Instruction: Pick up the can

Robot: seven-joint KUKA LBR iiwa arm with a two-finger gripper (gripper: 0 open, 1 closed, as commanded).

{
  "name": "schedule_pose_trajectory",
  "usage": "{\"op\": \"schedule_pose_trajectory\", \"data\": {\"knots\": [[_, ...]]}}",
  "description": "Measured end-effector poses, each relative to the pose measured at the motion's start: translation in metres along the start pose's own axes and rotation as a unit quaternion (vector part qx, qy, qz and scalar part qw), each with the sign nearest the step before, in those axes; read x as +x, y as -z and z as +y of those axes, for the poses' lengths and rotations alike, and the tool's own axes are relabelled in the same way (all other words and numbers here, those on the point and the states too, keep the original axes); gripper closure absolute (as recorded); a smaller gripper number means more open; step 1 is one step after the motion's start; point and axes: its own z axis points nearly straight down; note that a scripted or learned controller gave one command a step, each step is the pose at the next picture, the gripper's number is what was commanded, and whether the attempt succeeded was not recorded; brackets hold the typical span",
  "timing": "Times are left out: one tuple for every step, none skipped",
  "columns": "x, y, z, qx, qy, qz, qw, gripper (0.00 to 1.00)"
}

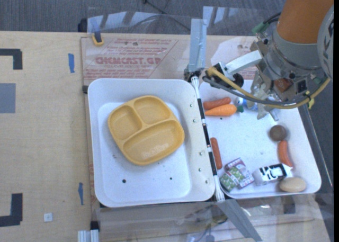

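Claw [265,109] above right bin [312,145]; its state I cannot tell.
Below it: one can [236,174], one carton [274,172]; to its left: two carrots [221,107].

Legible text, for your reference. The flat cardboard sheet [130,58] lying on the table [42,130] just beyond the left bin carries one line of faded red block print; you can make out roughly "CHOICAST", followed by a shorter word too blurred to read. The small packet [237,173] and black-and-white carton [274,172] at the right bin's near edge bear print too small for you to read.
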Motion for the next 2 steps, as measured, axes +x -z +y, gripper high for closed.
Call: {"op": "schedule_pose_trajectory", "data": {"knots": [[-0.057,-0.074,0.047,0.001,-0.089,0.000,0.9961,1.00],[-0.062,-0.205,0.059,0.001,-0.040,0.000,0.9992,1.00]]}}
